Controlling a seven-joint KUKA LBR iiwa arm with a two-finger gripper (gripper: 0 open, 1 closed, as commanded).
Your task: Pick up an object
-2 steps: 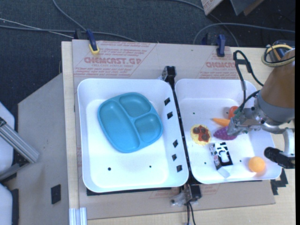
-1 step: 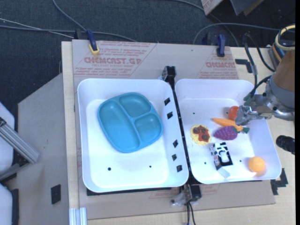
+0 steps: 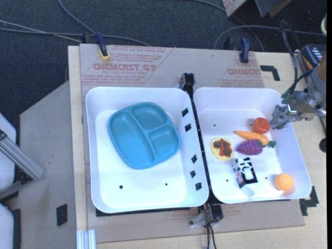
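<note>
While the grey arm (image 3: 316,95) reaches in from 3 o'clock, its gripper (image 3: 282,117) hangs over the right bin (image 3: 228,100) near the 2 o'clock edge. It is too small and blurry to say if the gripper is loose or squeezed tight.

Toys to pick from all lie in the right bin. A red tomato (image 3: 261,124) sits just beside the gripper, at its 8 o'clock. An orange carrot (image 3: 251,136) lies right under the tomato, at 6 o'clock from it. Purple grapes (image 3: 250,147) touch the carrot from below. A little round pizza (image 3: 223,148) sits at 9 o'clock from the grapes, near the middle of the bin. A black and white toy (image 3: 245,171) lies at 6 o'clock in the bin. An orange ball (image 3: 284,182) rests alone in the 5 o'clock corner.

At 9 o'clock, the left bin (image 3: 104,180) holds a blue plate (image 3: 144,135) with three parts. Both bins sit on a board (image 3: 135,61) with red words.
</note>
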